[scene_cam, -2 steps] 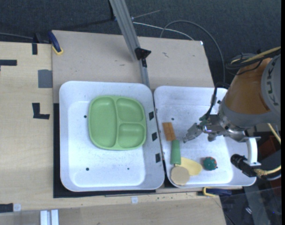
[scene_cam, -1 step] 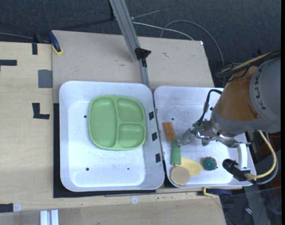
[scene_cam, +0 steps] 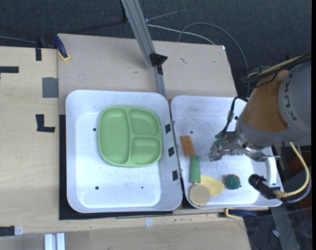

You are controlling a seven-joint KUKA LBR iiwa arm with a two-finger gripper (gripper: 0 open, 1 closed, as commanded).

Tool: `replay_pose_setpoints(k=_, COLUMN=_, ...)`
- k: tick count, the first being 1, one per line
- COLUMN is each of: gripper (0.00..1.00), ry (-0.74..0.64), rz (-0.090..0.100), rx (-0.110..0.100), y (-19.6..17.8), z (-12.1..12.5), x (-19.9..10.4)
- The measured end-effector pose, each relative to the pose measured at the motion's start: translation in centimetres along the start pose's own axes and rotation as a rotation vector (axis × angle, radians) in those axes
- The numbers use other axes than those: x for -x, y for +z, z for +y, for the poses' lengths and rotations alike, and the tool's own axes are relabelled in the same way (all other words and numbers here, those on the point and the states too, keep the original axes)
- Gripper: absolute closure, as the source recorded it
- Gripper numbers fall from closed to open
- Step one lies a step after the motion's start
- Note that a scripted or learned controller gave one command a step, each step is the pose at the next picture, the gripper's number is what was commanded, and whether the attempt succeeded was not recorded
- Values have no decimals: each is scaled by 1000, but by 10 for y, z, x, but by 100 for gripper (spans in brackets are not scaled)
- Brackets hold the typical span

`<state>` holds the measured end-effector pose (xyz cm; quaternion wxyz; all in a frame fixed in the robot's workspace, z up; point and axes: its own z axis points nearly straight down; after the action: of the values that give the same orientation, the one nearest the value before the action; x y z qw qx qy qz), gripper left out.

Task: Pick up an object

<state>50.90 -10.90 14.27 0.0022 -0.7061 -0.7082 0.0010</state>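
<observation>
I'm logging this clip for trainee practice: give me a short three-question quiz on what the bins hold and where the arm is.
1. True or false: the green divided plate lies in the left bin.
2. Which lies nearest the gripper? A) teal ball B) plate C) blue clamp
3. Fill in: the brown block lies just above the green ____.

Key: 1 true; 2 A; 3 stick.
</observation>
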Motion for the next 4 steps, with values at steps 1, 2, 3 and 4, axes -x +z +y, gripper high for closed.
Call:
replay_pose_setpoints(k=1, gripper=100, ry=2, rz=-2, rx=7, y=-52, z=-10, x=0)
replay_pose_setpoints(k=2, gripper=100, ry=1, rz=-2, rx=7, y=-92, z=-9, x=0)
replay_pose_setpoints(k=3, gripper=100, ry=-4, rz=0, rx=3, y=-86, z=7, x=-49)
replay_pose_setpoints(k=4, gripper=100, ry=-4, rz=0, rx=5, y=-96, z=33, x=-97)
